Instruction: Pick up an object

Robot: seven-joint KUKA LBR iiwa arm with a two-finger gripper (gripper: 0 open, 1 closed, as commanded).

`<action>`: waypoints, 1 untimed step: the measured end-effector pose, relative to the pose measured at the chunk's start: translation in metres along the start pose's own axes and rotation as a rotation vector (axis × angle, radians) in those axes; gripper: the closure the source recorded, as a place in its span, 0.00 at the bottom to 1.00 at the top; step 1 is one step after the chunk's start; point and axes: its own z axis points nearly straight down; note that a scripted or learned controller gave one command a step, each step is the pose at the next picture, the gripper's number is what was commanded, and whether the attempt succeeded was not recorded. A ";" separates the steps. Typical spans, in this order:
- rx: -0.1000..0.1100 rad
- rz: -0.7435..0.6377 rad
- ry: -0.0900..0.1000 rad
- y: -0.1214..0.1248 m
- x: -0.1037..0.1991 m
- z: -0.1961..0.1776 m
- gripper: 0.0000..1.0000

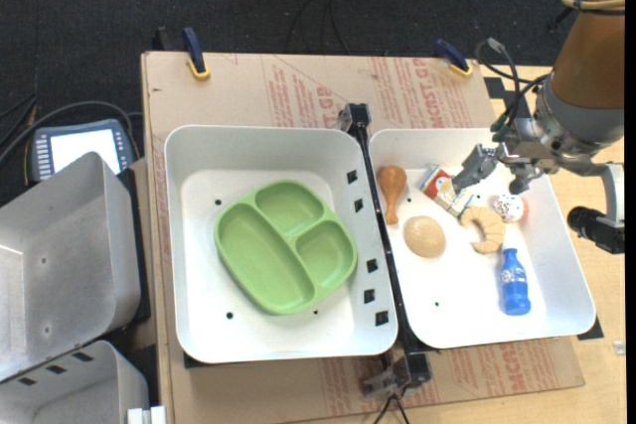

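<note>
Cardboard with faint red print, too mirrored and worn to read, covers the bench (258,84) beneath two white bins. One green divided plate (286,246) lies in the left bin (189,213). The right bin (566,303) holds one blue bottle (513,282), one tan bun (424,236), one drumstick (393,188), one small red-and-white box (439,186), one spotted white ball (508,208) and one pale curved piece (488,231). The gripper (500,172) hovers above the box and ball, fingers spread apart, clasping nothing. Dark carpet and cables surround the bench.
</note>
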 end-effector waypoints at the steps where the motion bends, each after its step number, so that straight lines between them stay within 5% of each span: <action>1: -0.012 -0.002 -0.002 0.002 0.000 -0.006 0.00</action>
